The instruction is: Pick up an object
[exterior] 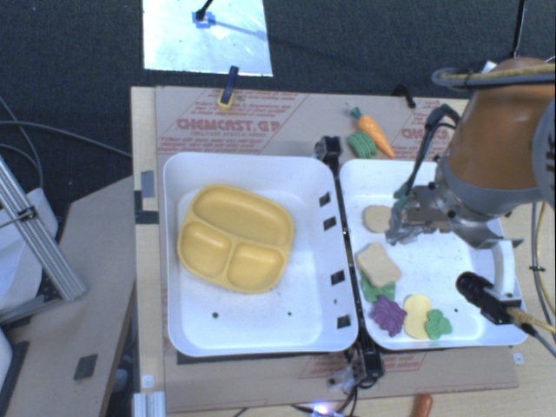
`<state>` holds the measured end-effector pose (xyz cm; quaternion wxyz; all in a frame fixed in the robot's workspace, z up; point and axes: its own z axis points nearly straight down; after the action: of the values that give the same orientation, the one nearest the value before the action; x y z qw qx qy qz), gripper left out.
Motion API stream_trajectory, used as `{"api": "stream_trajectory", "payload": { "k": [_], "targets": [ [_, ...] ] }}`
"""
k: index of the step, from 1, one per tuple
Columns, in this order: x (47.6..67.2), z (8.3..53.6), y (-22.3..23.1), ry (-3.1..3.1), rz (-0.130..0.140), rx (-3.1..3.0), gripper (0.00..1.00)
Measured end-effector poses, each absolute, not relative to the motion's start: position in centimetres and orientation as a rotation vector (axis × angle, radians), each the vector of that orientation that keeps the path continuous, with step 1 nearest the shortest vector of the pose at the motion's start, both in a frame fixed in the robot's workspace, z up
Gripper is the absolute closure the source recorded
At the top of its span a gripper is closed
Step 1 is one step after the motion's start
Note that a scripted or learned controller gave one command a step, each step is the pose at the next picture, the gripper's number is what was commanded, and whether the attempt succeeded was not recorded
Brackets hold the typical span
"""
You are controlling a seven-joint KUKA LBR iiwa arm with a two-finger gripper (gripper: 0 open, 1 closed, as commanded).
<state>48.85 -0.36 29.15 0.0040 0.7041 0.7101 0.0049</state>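
Jaws: from my remote seat I cannot tell whether they are apart or together; the gripper [401, 230] hangs low over the right bin [452, 333].
Nearest object: tan round piece [375, 218], just left of the gripper.
Other objects in that bin: I see a tan bread slice [379, 264], purple grapes [388, 314], a yellow piece [417, 313].
Left bin [200, 328]: yellow divided tray [234, 237].
Outside, behind the bins: toy carrot [374, 130].

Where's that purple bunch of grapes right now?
The purple grapes lie in the right bin, near its front edge, just below the slice of bread and left of the yellow piece.
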Motion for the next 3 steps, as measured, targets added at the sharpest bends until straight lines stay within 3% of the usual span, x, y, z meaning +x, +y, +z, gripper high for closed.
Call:
{"api": "stream_trajectory", "payload": {
  "k": [1,2,3],
  "targets": [
    [51.3,27.3,1.3,2.226,0.003,2.213,1.00],
    [48.7,31.4,4.3,2.228,0.008,2.211,1.00],
    [48.7,38.7,8.1,2.228,0.014,2.208,1.00]
  ]
}}
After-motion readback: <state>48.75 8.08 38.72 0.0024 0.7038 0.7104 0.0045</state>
